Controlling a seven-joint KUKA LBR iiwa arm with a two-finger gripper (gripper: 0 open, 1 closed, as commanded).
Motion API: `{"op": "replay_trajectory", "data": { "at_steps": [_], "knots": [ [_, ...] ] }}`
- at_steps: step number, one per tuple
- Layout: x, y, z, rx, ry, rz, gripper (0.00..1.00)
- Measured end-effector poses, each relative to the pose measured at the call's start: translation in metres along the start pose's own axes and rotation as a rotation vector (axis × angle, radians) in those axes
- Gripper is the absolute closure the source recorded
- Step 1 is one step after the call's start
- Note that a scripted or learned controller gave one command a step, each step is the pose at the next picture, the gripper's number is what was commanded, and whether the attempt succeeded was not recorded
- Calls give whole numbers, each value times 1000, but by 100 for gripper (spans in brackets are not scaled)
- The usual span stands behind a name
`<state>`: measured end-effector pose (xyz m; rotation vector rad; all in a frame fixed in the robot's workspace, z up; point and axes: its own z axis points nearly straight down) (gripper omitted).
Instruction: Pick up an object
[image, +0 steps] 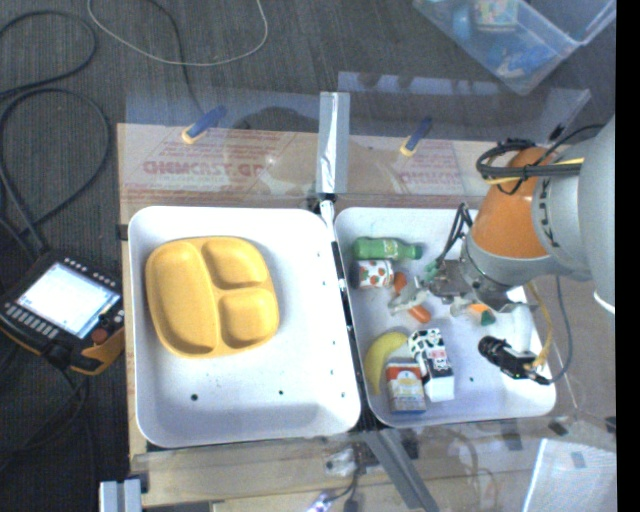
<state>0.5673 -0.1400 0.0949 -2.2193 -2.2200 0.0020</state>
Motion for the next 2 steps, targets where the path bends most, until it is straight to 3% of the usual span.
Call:
{"op": "replay_trajectory", "data": {
  "at_steps": [1,2],
  "knots": [
    [1,0,-7,3,2,-1,100],
    [47,10,-101,-1,0,-114,100]
  ]
}}
